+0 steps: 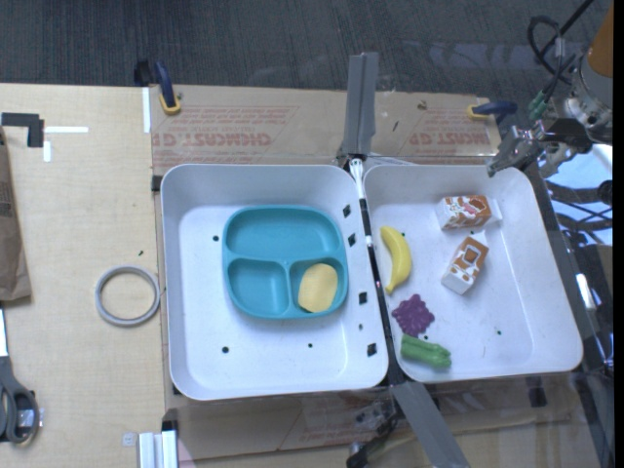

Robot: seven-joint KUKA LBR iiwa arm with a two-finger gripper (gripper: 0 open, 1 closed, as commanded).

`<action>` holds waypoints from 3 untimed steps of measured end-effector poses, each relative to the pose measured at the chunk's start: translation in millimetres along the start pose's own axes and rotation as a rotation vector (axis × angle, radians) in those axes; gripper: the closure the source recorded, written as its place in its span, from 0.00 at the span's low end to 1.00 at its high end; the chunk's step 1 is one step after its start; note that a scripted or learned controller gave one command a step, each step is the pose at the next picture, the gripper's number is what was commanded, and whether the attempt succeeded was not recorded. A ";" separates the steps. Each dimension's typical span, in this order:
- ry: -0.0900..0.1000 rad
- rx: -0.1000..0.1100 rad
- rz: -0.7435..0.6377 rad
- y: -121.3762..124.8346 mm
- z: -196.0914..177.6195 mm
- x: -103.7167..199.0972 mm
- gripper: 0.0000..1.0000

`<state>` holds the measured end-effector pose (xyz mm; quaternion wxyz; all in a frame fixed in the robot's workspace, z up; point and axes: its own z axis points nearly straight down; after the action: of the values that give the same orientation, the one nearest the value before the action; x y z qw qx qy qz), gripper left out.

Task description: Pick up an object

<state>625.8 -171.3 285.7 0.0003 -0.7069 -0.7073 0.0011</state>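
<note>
The right bin (546, 261) holds a yellow banana (395, 255), a purple grape bunch (413, 312), a green vegetable (425, 352) and two small orange-and-white cartons (464, 212) (466, 264). In the left bin (185, 291) a teal divided plate (273, 252) carries a pale yellow round piece (318, 287). My gripper (515, 150) hangs at the right bin's far right corner, above its rim and apart from every object. Nothing shows between its fingers.
A grey divider post (360, 105) stands at the back between the bins. On the wooden bench to the left lie a grey ring (128, 293) and scissors (18, 412). Cables (565, 47) trail at the far right by the arm.
</note>
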 end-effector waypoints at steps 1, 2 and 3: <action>-0.001 0.000 0.150 33.1 30.4 -50.1 0.00; 0.001 0.003 0.561 32.9 136.1 -9.4 0.00; 0.002 0.002 0.462 -52.9 195.3 3.7 0.00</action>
<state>572.5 -167.9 90.5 0.0014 -0.8501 -0.5266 0.0015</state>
